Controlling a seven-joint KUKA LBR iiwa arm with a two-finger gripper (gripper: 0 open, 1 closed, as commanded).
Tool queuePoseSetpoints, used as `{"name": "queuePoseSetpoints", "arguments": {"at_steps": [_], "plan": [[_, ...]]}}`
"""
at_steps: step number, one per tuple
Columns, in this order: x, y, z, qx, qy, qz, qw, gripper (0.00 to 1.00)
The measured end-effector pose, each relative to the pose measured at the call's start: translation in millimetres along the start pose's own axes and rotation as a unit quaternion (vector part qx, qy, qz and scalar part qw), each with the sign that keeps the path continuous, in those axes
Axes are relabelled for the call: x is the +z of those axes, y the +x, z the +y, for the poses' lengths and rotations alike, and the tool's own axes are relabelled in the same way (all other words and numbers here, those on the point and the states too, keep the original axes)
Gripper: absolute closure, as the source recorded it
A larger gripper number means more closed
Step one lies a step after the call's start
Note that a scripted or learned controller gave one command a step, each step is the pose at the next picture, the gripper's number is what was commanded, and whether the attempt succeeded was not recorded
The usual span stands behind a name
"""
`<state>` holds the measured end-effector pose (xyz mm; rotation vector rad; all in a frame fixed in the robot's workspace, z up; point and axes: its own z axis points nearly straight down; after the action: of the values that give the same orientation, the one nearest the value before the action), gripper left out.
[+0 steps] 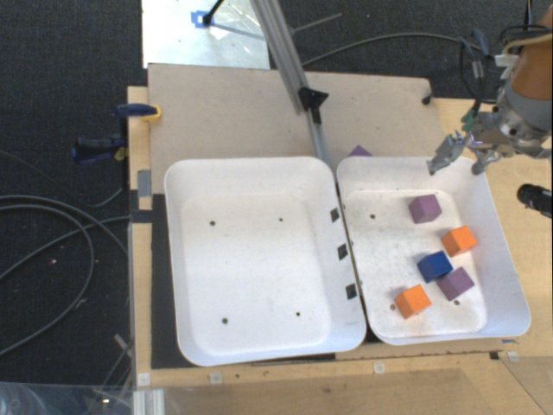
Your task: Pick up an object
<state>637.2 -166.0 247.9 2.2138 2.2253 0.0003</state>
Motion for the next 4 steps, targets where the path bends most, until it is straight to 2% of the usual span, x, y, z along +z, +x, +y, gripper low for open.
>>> {"name": "queuePoseSetpoints", "arguments": {"at_steps": [1, 2, 3, 4], "plan": [[121.5, -16.6, 3.8, 0.002, 0.003, 0.001, 1.0, 0.0], [105.0, -16.9, 6.9, 0.001, -0.002, 0.0, 1.0, 1.0], [105.4, -16.8, 6.7, 0.001, -0.001, 0.0, 1.0, 0.0], [158.9, -9.7, -3.4, 0.002, 0.002, 0.001, 1.0, 0.0]]}}
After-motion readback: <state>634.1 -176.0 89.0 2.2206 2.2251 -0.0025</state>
